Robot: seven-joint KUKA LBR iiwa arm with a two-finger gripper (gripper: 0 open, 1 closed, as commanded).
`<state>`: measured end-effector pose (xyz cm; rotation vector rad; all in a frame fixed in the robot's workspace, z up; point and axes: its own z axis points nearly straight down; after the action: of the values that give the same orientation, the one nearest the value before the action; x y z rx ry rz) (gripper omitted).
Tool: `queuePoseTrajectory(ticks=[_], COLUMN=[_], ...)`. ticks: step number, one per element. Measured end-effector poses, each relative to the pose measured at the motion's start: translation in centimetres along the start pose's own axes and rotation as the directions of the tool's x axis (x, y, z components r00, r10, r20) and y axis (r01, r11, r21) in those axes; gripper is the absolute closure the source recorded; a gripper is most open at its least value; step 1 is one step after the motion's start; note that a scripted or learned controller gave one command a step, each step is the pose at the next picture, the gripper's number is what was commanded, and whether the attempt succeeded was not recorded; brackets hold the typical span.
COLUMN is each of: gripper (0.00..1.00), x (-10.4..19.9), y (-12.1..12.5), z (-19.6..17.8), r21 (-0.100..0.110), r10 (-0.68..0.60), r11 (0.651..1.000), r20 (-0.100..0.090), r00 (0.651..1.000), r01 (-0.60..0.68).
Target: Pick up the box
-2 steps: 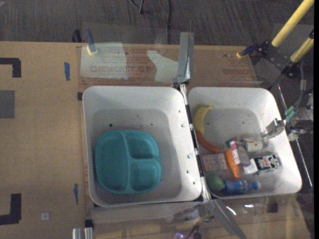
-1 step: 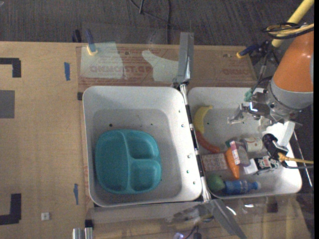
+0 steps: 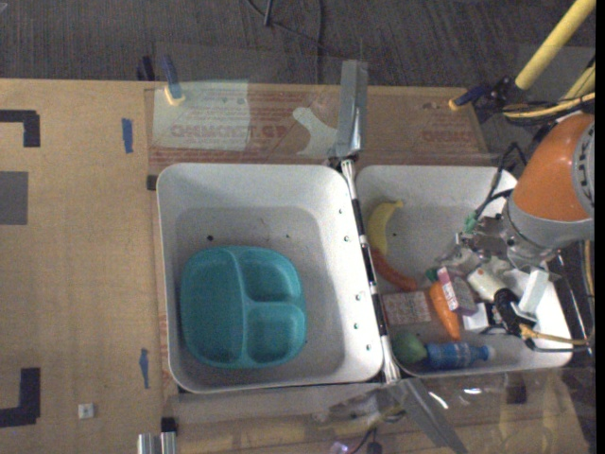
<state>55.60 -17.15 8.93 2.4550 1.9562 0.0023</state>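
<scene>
A small flat box [image 3: 406, 306] with a pale patterned top lies in the right bin [image 3: 430, 189], close to the divider between the bins. The gripper [image 3: 470, 256] hangs low over the right half of that bin, to the right of the box and slightly farther back. Its grey wrist and orange band [image 3: 558, 183] rise toward the right edge. A carrot [image 3: 443, 310] and a small pink-and-white packet [image 3: 446, 288] lie between the box and the gripper. Nothing shows as held by the gripper.
The right bin also holds a banana [image 3: 382, 225], a red chili [image 3: 392, 270], a green round fruit [image 3: 409, 347] and a blue bottle [image 3: 457, 354]. A teal divided plate [image 3: 243, 305] lies in the left bin [image 3: 180, 206]. Cables hang by the arm.
</scene>
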Motion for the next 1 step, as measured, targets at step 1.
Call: queuePoseTrajectory(ticks=[1], gripper=[1.00], x=[-0.31], y=[0.05], z=[-1.04], r21=[-0.002], r10=[0.005], r11=[1.000], r20=[0.003], r00=[1.000], r01=[-0.005])
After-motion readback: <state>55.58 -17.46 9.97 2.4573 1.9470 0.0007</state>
